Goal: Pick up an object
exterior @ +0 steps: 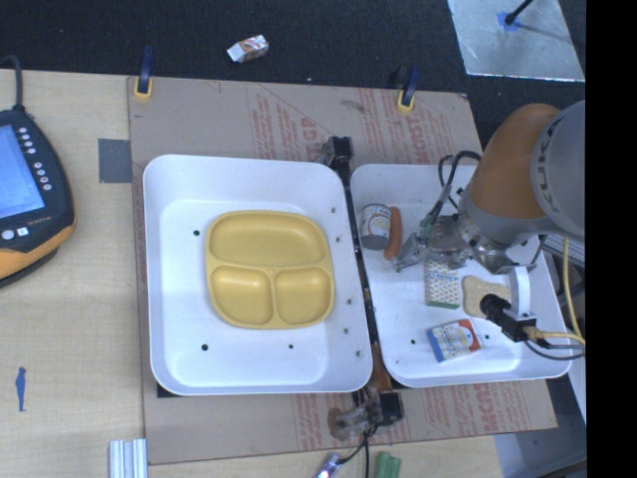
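Observation:
The right bin (pixel 398 361) holds several small things. A grey can (pixel 375 226) lies at its left, with an orange-red stick (pixel 395 230) right beside it. A pale speckled pad (pixel 442 283), a tan flat piece (pixel 485 292) and a small blue, white and red box (pixel 454 340) lie further right and nearer the front. My gripper (pixel 411 254) hangs low over this bin, just right of the can and stick and at the pad's upper left corner. I see nothing between its tips. The arm covers the bin's right rear part.
The left bin (pixel 179 357) holds a yellow divided plate (pixel 269 268). A black and orange handheld pendant (pixel 25 192) lies on the bench at far left. Clamps sit between the bins at back (pixel 339 150) and front (pixel 363 416). A small wrapper (pixel 248 49) lies on the dark floor.

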`<action>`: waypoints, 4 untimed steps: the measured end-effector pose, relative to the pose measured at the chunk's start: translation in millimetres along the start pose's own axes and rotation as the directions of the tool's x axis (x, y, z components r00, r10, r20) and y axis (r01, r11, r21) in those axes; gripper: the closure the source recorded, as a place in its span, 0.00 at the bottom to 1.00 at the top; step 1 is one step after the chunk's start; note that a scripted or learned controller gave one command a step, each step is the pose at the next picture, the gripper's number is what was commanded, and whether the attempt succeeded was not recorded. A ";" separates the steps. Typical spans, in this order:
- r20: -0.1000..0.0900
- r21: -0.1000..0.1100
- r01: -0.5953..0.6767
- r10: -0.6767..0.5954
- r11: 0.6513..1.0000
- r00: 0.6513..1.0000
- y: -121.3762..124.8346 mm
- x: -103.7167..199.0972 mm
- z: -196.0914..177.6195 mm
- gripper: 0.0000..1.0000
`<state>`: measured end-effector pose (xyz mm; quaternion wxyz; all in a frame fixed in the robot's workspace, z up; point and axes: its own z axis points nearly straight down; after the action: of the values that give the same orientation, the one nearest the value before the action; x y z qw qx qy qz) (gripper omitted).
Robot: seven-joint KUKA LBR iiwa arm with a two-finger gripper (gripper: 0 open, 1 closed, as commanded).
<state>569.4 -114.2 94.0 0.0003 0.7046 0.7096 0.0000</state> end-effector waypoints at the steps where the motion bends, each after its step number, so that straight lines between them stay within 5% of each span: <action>1: 0.004 -0.007 -0.001 0.001 1.000 1.000 -45.3 0.1 -0.9 0.00; 2: 0.001 0.000 -0.002 0.002 1.000 1.000 -33.8 -4.4 -0.2 0.00; 3: 0.008 -0.003 -0.001 0.001 1.000 1.000 -33.1 -7.3 -11.3 1.00; 4: 0.008 -0.003 0.000 0.000 1.000 1.000 -33.2 -7.3 -11.2 0.00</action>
<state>536.3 -121.7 105.2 0.0044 0.7047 0.7095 -0.0019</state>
